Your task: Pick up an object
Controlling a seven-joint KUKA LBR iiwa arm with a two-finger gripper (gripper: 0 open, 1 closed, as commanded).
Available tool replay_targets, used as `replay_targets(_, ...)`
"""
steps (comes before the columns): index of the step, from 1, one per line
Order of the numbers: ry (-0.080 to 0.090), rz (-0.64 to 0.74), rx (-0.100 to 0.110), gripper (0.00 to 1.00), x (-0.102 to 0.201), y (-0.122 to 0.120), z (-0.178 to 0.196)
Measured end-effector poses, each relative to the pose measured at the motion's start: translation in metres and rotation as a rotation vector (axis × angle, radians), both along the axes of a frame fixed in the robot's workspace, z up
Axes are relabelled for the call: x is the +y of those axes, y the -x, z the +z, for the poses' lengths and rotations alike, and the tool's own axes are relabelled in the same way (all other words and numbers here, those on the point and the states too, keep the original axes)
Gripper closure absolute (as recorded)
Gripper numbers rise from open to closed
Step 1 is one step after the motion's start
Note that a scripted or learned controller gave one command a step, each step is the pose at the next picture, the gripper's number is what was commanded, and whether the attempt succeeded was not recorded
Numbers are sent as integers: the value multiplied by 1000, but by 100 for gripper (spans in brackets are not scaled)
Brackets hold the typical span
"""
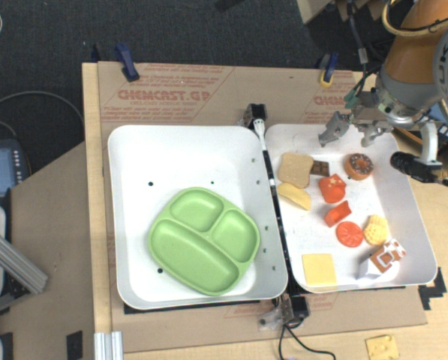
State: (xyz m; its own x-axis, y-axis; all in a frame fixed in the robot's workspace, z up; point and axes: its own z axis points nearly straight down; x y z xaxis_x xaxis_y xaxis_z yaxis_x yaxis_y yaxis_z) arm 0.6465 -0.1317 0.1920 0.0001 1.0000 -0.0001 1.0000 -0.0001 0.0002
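The arm [422, 28] was cut off by the top and right edges. A small yellow piece [380, 346] was cut at the bottom edge.

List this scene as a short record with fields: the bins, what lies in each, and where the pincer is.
left bin: holds a green divided plate
right bin: holds toy foods
foods: bread slice, yellow wedge, donut, red pieces, tomato slice, corn-like yellow piece, yellow cheese square, small house-shaped block
pincer: over the far edge of the right bin, fingers spread, nothing between them
arm: reaches in from the right
nearest food to pincer: the donut
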Motion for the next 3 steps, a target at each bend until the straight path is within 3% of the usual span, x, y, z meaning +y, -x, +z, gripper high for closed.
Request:
replay_targets(1, -2, -2, 12, 0, -13, 30, -103)
replay_targets(2, 1, 0, -1, 0, 35, 78, -105)
replay_targets(3, 1, -2, -6, 100, 33, 76, -95)
